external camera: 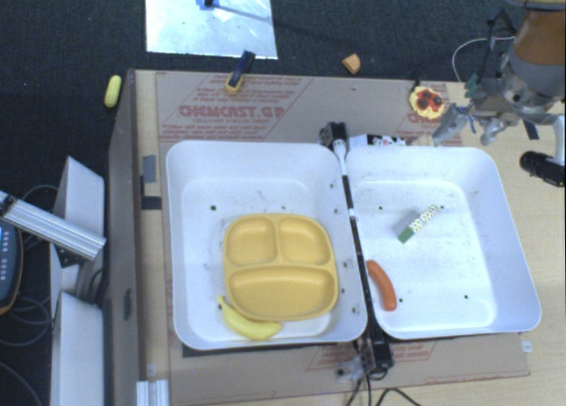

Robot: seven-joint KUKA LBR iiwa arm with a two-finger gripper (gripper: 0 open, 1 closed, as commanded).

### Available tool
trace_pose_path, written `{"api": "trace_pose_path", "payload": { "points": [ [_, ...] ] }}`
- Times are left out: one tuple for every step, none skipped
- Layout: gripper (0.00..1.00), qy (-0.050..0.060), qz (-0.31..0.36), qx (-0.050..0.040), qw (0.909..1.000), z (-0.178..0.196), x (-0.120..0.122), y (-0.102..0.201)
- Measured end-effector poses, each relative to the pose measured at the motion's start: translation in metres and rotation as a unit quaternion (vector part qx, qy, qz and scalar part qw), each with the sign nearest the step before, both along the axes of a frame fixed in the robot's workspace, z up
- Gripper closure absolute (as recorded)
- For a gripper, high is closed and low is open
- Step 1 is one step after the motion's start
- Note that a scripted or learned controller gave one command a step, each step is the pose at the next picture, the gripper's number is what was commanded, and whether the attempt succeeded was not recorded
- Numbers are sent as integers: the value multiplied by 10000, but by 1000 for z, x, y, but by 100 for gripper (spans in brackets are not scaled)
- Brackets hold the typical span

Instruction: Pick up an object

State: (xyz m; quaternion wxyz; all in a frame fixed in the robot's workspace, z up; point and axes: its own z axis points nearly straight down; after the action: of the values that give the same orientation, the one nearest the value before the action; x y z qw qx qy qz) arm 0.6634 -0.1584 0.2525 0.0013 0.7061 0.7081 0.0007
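Observation:
My gripper (470, 123) hangs above the far right corner of the right bin (495, 307), past its back rim. Its two fingers (448, 125) are spread apart with nothing between them, so it is open. Inside the right bin lie a green and white stick (418, 221) near the middle and an orange-red sausage (382, 285) close to the left wall. The left bin (190, 218) holds a yellow divided plate (280, 265) and a banana (250, 325) at the plate's front edge.
A small round pizza toy (427, 101) lies on the cardboard just left of the gripper. An orange bit (352, 63), a yellow piece (112, 90) and a blue and yellow tool (239, 71) lie beyond the bins. A black divider (347, 201) separates the bins.

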Motion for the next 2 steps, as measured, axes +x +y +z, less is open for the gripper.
{"api": "trace_pose_path", "payload": {
  "points": [
    [0, 21, -6, 5, 10000, -104, -65, 10],
    [0, 17, -3, 5, 10000, -169, -74, 29]
  ]
}}
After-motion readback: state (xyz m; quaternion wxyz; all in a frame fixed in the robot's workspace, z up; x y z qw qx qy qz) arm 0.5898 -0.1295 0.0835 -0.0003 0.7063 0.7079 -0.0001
